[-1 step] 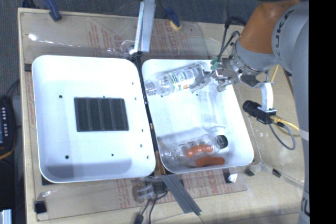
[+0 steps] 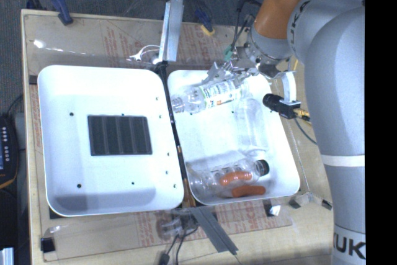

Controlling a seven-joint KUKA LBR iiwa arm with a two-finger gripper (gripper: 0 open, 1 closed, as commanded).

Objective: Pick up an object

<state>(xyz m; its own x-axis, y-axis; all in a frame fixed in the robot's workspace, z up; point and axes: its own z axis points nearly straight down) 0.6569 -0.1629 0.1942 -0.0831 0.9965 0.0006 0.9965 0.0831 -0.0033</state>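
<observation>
Two white bins sat side by side on the counter (image 2: 37, 40). Taking the right bin (image 2: 285, 158) as landmark: the left bin (image 2: 62, 133) touched its left wall and held a dark ribbed rectangle (image 2: 119, 134). At the landmark's upper left, a clear plastic bottle (image 2: 208, 96) with a printed label hung tilted, its cap end lower left, its upper end clamped in the tool (image 2: 239, 68). Along its near wall lay another clear bottle (image 2: 226, 174) with a black cap and an orange, sausage-shaped object (image 2: 247, 191).
</observation>
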